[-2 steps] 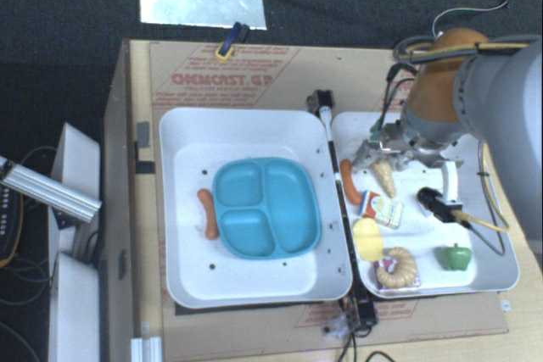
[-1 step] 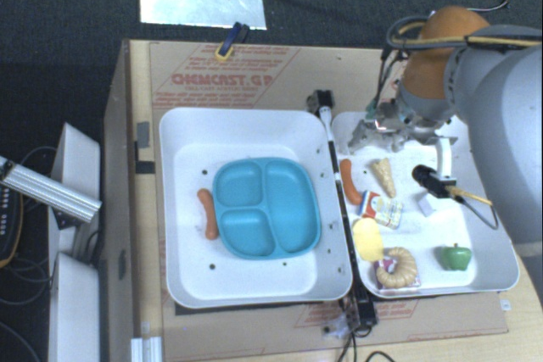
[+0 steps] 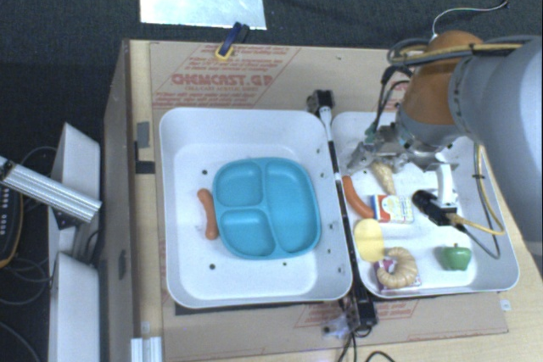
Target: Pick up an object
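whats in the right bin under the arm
In the right bin: an orange sausage, a small carton, a yellow piece, a doughnut, a green pepper. The arm covers the bin's far end.

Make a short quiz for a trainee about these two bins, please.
1. True or false: the blue tray lies in the left bin.
2. Which lies beside the tray? A) sausage B) green pepper C) donut
3. Fill in: the tool is over the ____ bin.

Key: 1 true; 2 A; 3 right.
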Robot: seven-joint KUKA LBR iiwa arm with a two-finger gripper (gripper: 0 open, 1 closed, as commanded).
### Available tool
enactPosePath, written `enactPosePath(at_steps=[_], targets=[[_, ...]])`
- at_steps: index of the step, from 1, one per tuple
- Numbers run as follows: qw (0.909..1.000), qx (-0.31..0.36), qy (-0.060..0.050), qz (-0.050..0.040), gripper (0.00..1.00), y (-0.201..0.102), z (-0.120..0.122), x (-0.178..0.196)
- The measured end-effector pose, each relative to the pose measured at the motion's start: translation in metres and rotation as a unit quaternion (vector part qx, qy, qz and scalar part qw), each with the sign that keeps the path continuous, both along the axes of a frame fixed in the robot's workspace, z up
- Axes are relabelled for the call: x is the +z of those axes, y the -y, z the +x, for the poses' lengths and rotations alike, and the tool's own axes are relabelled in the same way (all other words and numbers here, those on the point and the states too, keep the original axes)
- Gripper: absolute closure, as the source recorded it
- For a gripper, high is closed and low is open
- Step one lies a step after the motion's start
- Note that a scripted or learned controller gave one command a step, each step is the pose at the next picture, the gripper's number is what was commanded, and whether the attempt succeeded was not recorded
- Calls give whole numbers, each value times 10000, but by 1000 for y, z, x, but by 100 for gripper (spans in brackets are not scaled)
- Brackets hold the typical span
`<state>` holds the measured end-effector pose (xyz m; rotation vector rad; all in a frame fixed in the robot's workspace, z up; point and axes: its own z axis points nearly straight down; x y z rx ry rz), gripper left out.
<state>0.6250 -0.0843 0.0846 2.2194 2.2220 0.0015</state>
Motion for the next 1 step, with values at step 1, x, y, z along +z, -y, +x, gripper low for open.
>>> enactPosePath(at_steps=[1], targets=[[10000, 7, 13, 0, 100, 0, 1, 11]])
